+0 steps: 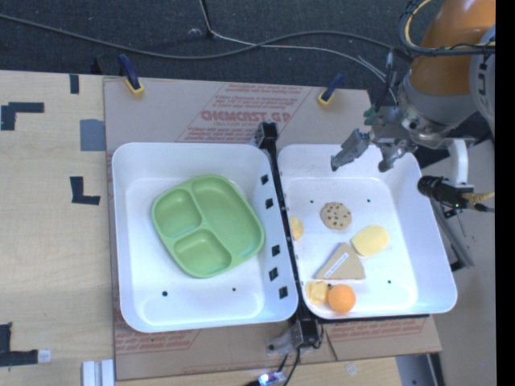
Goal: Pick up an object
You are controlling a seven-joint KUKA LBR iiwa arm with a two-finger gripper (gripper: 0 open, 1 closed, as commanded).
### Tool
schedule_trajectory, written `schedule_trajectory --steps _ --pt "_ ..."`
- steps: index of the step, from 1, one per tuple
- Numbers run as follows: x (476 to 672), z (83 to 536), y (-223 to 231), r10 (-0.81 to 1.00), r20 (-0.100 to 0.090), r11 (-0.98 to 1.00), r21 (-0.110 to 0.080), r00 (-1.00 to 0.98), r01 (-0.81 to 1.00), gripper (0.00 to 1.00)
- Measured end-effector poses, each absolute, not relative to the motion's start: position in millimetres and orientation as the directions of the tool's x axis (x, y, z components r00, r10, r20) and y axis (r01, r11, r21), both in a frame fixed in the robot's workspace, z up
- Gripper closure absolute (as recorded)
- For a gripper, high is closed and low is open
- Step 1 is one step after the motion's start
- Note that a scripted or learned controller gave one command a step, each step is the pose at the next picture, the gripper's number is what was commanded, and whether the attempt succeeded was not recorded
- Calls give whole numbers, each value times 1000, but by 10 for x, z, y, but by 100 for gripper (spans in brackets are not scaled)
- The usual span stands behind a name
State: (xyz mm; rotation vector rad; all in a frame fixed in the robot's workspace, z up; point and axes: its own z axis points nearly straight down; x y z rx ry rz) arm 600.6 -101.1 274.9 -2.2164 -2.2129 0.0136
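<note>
Over right bin's far edge: tool (367, 156) is seen, fingers spread apart, nothing between them.
Right bin (418, 240): cookie (335, 215), yellow piece (369, 240), tan wedge (341, 264) and orange ball (341, 298) are held; all lie clear of the tool.
Cookie: nearest the tool, mid-bin.
Orange ball: set at near edge, touching the wedge.
Left bin (133, 215): green divided tray (208, 224) is held.

The green three-compartment plastic tray (208, 224) looks smooth and faintly glossy, as do the two shallow white plastic bins (133, 215). Beneath them lies matt brown printed cardboard (233, 111) on the pale wood-grain table (48, 240).
</note>
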Motion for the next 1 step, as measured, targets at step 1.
schedule_trajectory --steps 1 --pt "6025 2817 -1009 1000 -1 1 -1 -1 1000 0"
